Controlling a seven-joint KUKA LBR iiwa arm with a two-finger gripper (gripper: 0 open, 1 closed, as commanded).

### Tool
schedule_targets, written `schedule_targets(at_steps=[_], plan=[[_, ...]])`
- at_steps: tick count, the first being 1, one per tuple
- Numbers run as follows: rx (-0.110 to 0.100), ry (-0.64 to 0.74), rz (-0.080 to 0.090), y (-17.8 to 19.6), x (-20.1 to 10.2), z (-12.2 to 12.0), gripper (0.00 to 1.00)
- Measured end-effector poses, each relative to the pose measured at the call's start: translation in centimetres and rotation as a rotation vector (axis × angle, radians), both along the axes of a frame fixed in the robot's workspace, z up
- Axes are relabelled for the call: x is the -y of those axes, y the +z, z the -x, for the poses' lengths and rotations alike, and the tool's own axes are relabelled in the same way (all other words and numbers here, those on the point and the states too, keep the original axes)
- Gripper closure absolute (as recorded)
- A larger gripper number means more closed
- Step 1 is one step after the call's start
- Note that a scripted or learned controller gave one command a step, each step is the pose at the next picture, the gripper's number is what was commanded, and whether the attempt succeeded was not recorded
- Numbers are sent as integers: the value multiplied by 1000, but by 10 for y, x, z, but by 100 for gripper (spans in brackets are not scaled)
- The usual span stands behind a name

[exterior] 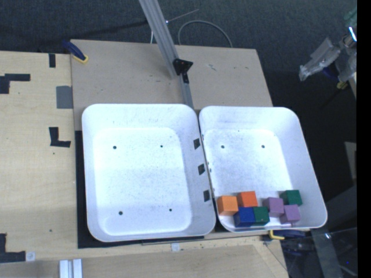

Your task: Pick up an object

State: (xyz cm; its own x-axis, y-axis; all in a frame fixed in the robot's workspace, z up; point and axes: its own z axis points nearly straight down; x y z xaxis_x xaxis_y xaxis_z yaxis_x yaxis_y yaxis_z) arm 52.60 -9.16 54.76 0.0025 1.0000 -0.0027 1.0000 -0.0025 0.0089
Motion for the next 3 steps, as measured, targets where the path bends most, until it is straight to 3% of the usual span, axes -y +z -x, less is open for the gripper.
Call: schedule_targets(at_steps=[1, 2, 3], plan=[[-14, 10, -3, -42, -69, -51, 0], [-18, 11, -3, -125, -147, -109, 0], [-9, 6, -2, -116, -179, -124, 0]])
